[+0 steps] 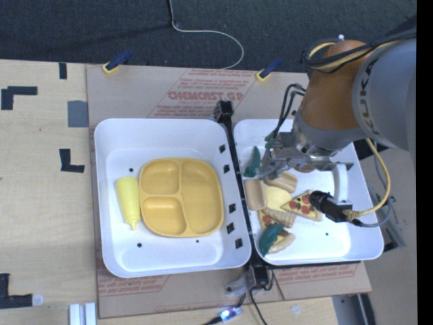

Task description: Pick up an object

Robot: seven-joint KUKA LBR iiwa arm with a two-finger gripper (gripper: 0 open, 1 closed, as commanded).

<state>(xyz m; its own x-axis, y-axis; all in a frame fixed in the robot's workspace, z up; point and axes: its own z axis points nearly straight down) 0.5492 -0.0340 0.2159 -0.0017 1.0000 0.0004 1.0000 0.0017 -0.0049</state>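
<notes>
Clutter is packed along the left side of the right bin (365, 249): a tan bread-like piece (283, 181), a pale wedge (274, 196), a pizza slice (303, 206), a dark green item (254, 160) against the dividing wall and a teal item (272, 235) nearer the front corner, several of them touching or overlapping. The claw (270, 164) hangs low over the upper end of this heap, between the green item and the bread-like piece. Wrist and arm hide its tips, so I cannot tell whether it is released or clenched, and nothing is visibly grasped. The likely target sits directly beneath it, though I cannot say which piece. The main risk, as I judge it, is crowding: closing here could catch two pieces at once, or nip only an edge, so the piece slips free on the lift. A second risk is the wall (the green item lies right beside it), where a descent could strike the rim or pin the item against it. Flat pieces like the pizza slice offer little to grip from above. The left bin (108, 141), holding a yellow divided plate (181, 196) and a yellow bottle (128, 200), is well apart and out of play.
</notes>
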